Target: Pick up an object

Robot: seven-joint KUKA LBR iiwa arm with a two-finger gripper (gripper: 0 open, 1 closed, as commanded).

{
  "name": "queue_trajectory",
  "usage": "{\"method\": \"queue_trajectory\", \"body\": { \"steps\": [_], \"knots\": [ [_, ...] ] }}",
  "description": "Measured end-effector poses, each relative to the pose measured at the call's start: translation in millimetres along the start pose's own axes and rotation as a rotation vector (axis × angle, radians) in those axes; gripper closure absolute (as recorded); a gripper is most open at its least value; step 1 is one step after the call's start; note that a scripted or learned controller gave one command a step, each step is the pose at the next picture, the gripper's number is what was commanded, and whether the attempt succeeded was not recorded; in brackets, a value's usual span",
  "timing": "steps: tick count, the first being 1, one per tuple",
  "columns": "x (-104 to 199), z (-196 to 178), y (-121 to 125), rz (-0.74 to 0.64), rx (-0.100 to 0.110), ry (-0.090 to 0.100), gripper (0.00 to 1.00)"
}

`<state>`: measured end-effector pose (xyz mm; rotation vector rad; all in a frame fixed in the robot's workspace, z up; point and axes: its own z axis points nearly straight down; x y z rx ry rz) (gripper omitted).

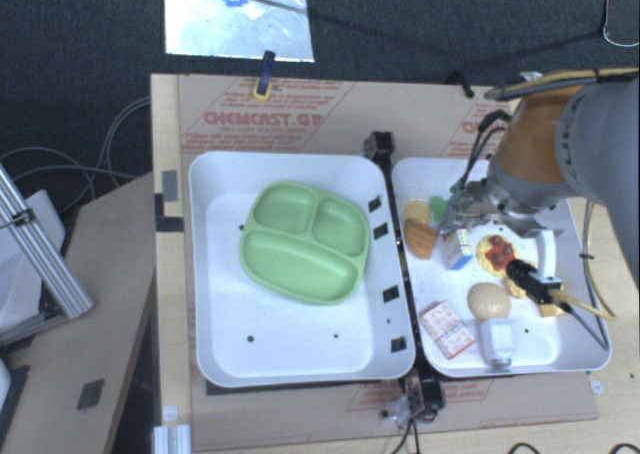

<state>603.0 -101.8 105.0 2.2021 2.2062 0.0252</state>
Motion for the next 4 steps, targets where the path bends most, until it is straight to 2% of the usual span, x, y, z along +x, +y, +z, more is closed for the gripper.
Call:
{"method": "queue_trajectory", "body": {
  "steps": [1, 2, 3, 4],
  "knots": [
    [4, -63, 7, -0.003, 0.022, 0.005, 1.00],
    [4, -117, 11, -0.003, 0.021, 0.005, 1.00],
    [22, -127, -36, 0.000, 0.029, 0.006, 1.00],
    [36, -125, -95, 0.001, 0.031, 0.007, 1.00]
  ]
}}
